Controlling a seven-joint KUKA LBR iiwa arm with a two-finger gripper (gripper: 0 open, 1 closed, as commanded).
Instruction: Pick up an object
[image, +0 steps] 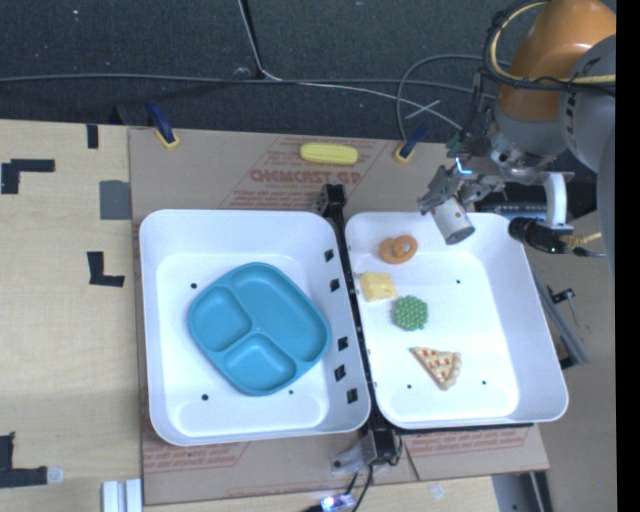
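Four food pieces are seen in the right bin (520, 330): pretzel (398, 248), cheese (377, 287), peas (410, 313), pizza slice (438, 365). Jaws' (452, 215) state cannot be told, at upper right

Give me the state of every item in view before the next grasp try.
Gripper: above right bin's far edge, holding nothing.
Pretzel: lying loose in right bin.
Cheese: loose, near divider.
Peas: loose, mid-bin.
Pizza slice: lying flat.
Blue tray: flat in left bin.
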